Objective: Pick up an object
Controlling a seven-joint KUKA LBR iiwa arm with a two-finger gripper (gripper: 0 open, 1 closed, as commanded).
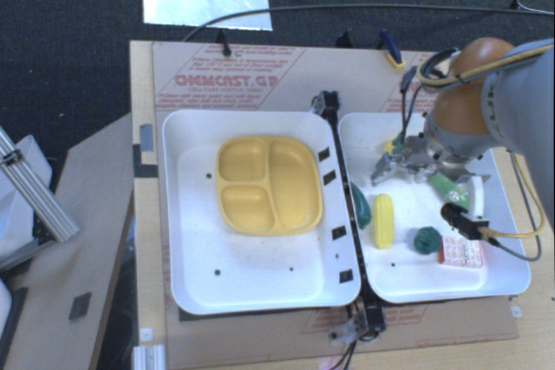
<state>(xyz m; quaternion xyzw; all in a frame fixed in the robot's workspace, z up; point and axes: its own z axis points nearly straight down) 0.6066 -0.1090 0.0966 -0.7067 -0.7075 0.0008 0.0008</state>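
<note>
From my remote station, the biggest thing I see is the table (260, 69), which carries two shallow white bins side by side. The left bin (195, 273) holds one yellow plate (267, 185) with three compartments. It lies flat, a little to the far side of the bin's middle.

The grey arm (516, 100) comes in from the right and hangs over the far part of the right bin (408, 277). Its orange band (473, 82) is on the far right side of this bin. The end effector (397, 162) is low over the far left area of the right bin, near the divider. I cannot tell if it is open or closed, and I see no object in it.

All the small objects for picking are in the right bin. A yellow oblong object (382, 219) lies near the middle left, just on the near side of the end effector. A dark green object (359, 205) lies beside it, against the divider wall. A light green object (451, 186) is partly hidden under the wrist. A red and white packet (460, 251) rests near the right wall, and a teal round object (427, 239) is just to its left.
</note>
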